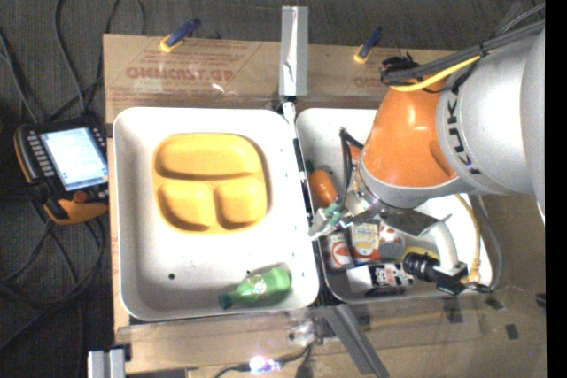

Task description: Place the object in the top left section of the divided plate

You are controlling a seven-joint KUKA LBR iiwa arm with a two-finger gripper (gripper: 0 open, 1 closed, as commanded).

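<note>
A yellow divided plate [211, 180] lies in the left bin [133, 217], with one wide section at the top and two smaller ones below; nothing rests in it. My gripper [331, 217] hangs low over the left side of the right bin [330, 124], above a heap of small packages. Just beyond it lies an orange sausage-shaped object [322, 186]. An orange-and-white carton [363, 241] sits right beside the gripper. The arm's orange band and grey body hide most of the right bin.
A green bottle [260, 286] lies on its side near the front edge of the left bin. A dark-and-white package [384, 277] lies at the front of the right bin. The ridge between the bins [303, 190] runs close to the gripper's left.
</note>
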